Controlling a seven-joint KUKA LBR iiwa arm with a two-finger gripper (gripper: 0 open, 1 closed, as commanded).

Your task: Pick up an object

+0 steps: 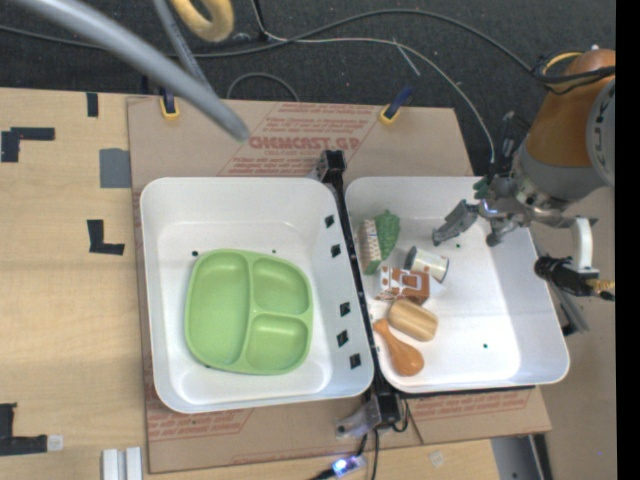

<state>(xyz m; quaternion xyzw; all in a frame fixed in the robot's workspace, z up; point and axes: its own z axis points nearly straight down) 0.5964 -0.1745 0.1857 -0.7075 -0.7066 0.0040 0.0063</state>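
a grey arm [570,138] reaches in from the right over the right bin [500,308], its fingers [470,223] spread apart and holding nothing, hovering just right of a cluster of small items against the bin's left wall: a green piece [385,230], a white cup [428,263], a brown-and-white carton [402,284], a tan block [413,320] and an orange piece [398,351]. the left bin [160,268] holds a green divided tray [248,311]. because the items lie touching or nearly so, a descent could land a finger on top of one, nudge the cup aside, or pinch two together and drop both.

Green divided plate [250,311] in left bin [160,208], small items clustered in right bin [520,358], hand [470,223] above right bin, fingers apparently spread
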